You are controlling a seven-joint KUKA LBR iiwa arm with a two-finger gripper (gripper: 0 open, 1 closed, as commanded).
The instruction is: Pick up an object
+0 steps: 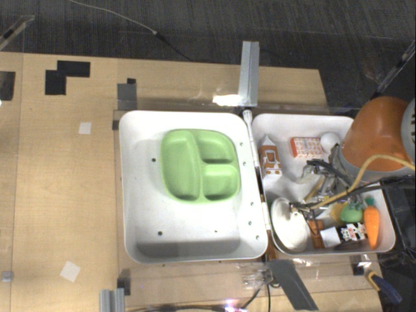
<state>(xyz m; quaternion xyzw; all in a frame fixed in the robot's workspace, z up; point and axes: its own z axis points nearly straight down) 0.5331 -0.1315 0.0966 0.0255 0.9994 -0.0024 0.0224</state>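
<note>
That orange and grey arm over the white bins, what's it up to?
It is a robot arm trying to pick something up. It reaches into the right bin, which holds a jumble of small things, among them a carrot, a white bowl and a small box. Its gripper is down among them. The left bin holds a green divided tray.

Crowded into the right bin (338, 119): an orange carrot (371, 225) upright near the right wall, a red-white packet (307, 147), a white ball (329, 140) (touching it).
</note>
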